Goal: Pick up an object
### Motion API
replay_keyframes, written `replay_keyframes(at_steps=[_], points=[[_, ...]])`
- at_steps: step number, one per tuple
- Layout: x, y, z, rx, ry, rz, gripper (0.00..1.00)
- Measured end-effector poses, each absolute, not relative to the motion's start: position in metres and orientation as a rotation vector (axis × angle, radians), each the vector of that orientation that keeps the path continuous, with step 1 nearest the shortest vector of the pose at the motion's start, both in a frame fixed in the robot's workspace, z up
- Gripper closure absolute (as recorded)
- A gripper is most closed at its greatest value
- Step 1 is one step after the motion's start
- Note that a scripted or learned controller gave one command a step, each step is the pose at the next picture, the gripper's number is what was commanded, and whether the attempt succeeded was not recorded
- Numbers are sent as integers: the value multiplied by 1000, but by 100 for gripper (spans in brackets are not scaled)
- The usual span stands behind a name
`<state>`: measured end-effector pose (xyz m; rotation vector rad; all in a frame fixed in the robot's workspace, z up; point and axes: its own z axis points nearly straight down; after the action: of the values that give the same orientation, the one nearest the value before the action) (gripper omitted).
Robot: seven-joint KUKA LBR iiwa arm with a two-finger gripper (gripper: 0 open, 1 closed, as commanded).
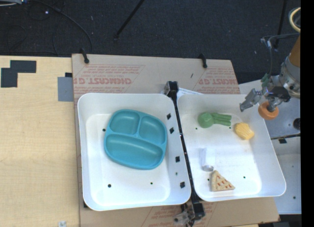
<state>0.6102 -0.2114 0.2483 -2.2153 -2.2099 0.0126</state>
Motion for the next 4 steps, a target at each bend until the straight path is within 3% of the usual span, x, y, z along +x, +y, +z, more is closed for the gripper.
replay_keyframes(at_steps=[1, 3, 4], points=[[613, -211, 256, -2221, -2221, 1, 0], [613, -207, 128, -2214, -2217, 0, 0], [620, -202, 94, -2218, -2233, -18, 0]])
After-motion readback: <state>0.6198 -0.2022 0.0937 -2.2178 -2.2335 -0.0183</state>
